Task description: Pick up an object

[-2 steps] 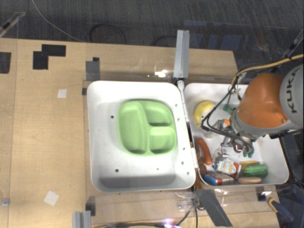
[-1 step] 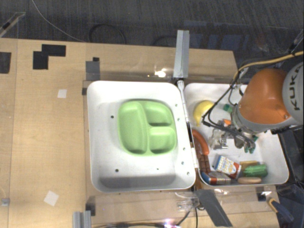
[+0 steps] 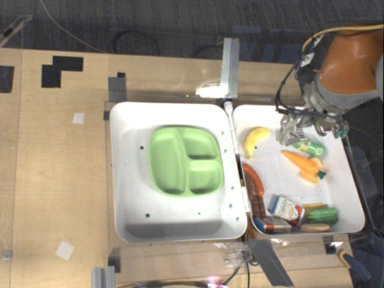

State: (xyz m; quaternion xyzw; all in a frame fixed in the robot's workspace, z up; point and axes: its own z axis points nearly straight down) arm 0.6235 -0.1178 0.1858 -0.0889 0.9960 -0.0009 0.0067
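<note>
Wooden bench [image 3: 54, 179] bore two shallow white bins | food toys were heaped in right bin [image 3: 354, 188] | gripper [image 3: 298, 132] was hung low beside small green bottle [image 3: 310, 148], likely targeted | finger spread could not be told

- Wooden bench [image 3: 54, 179] pale and tan, spanning the left and lower part of the view.
- Dark grey carpet [image 3: 150, 11] beyond the far edge of the bench.
- Thin pale cable [image 3: 63, 24] trailing across the carpet; darker cable [image 3: 133, 38] looped near the bench's far edge.
- Black blocky marks [image 3: 60, 69] on the bench at far left, another black patch [image 3: 5, 78] at the left edge.
- Small white squares [image 3: 78, 118] and [image 3: 65, 250] lying on the wood, well apart.
- Upright metal post [image 3: 230, 68] at the far side, bright glare at its foot.
- Grey metal brackets [image 3: 117, 89] near the far left and [image 3: 103, 276] near the front.
- Soft, even light overall.
</note>
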